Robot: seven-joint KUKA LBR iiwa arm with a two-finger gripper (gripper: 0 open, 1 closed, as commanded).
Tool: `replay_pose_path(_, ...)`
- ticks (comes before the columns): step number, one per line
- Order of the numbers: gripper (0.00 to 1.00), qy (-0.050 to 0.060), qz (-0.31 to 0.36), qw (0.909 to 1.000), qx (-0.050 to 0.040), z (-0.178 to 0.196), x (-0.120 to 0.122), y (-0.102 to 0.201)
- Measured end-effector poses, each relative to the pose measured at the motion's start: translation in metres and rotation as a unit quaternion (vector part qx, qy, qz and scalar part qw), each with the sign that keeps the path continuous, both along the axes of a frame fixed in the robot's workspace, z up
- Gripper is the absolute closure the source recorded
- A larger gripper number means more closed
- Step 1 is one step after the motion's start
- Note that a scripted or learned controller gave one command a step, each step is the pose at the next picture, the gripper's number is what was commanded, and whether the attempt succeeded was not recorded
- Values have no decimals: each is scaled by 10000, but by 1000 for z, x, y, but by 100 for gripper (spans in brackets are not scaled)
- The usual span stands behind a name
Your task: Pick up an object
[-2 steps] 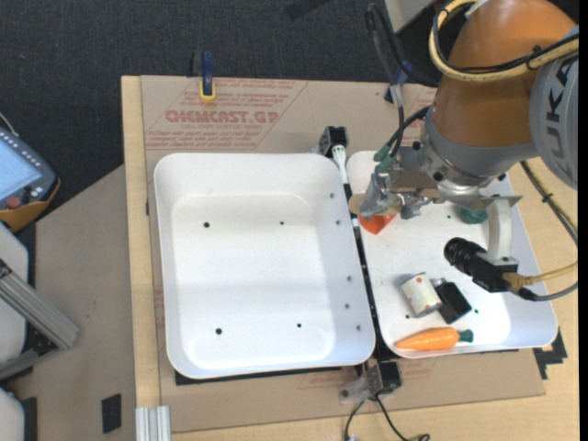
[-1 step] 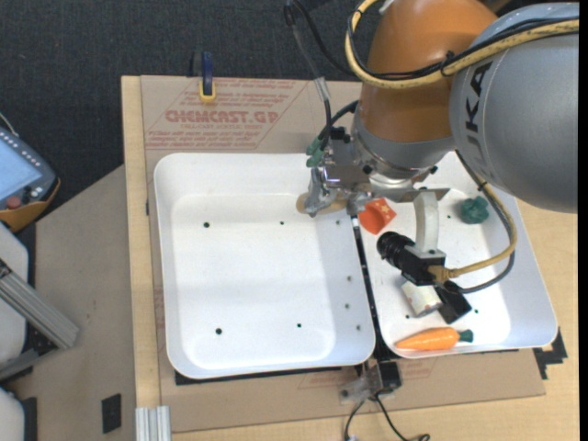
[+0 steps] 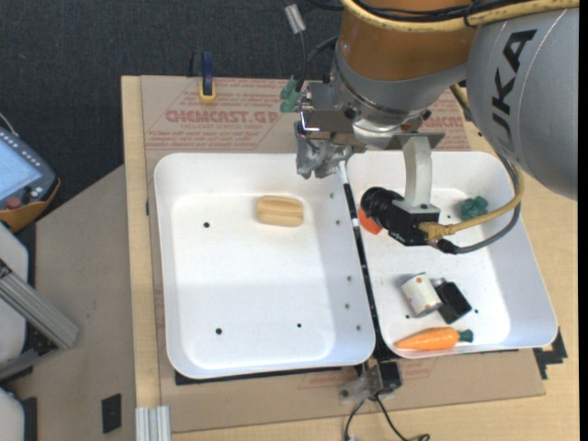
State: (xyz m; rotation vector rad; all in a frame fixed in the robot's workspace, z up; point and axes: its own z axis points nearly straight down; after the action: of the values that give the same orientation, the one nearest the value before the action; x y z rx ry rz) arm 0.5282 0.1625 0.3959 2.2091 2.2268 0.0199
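The hand [image 3: 319,159] hangs over the left bin's [image 3: 175,246] back right corner; whether it grips anything, I cannot tell. A bread roll [image 3: 279,211] lies nearby, with bare floor around it.

**Where things lie in my two bins**

I see a bread roll [image 3: 279,211] alone in the left bin [image 3: 184,274]. In the right bin [image 3: 524,274], a carrot [image 3: 430,340] lies along the front wall, a small cylinder [image 3: 420,293] just behind it, and a teal piece [image 3: 474,208] farther back.
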Motion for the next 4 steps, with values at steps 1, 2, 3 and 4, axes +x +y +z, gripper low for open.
replay_pose_path(1,100,91,-59,9999,-30,-22,-51,-55)
replay_pose_path(2,100,100,-29,9999,-33,-93,-50,-22)
replay_pose_path(3,100,76,-64,9999,-31,-93,-49,-81)
replay_pose_path(4,100,35,-36,10000,-24,-42,-48,-81)
